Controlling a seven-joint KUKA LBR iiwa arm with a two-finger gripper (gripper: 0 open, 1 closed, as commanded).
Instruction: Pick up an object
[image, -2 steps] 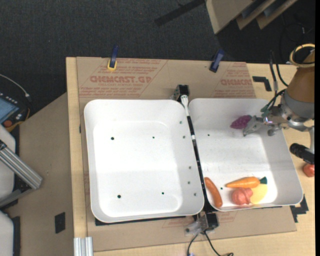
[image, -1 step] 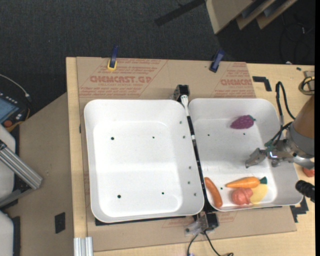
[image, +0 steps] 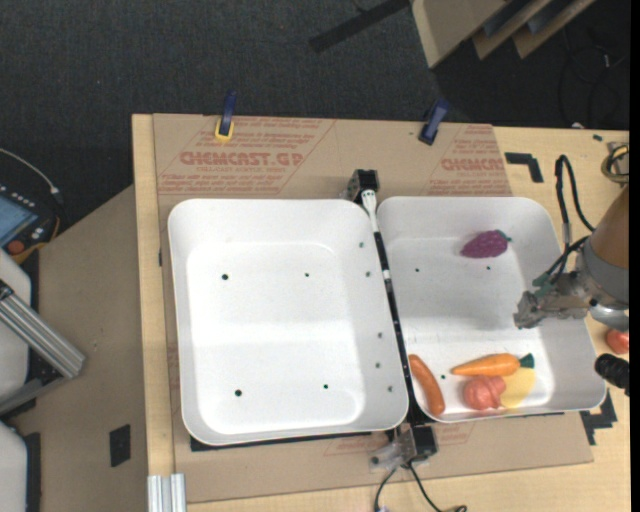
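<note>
Two shallow white plastic bins side by side on a cardboard-covered desk; left bin holds no loose items; right bin holds all candidate objects.

Item 1: purple, knobbly toy grape cluster, far part of the right bin, well apart from the rest; judged light, hard moulded plastic, bumpy surface offering some purchase; best taken across its narrow width.

Item 2: orange toy carrot with green tip, lying roughly across the near part of the right bin; judged light, stiff, smooth and liable to roll; grip across the thick middle, not the taper.

Item 3: slim orange-red toy sausage or pepper, lying at a slant by the near left corner of the right bin; thin, likely slippery; grip across the shaft.

Item 4: pink-red rounded toy fruit, just below the carrot and touching or nearly touching it; beside it a pale yellow piece; crowding makes a clean grasp here harder.

Item 5: grey arm entering from the right; end effector over the right side of the right bin, between the grape cluster and the carrot, nothing seen in it; whether it stands wide or narrow cannot be told.

Assessment: nothing picked yet; grape cluster judged the easiest target, being isolated.
</note>
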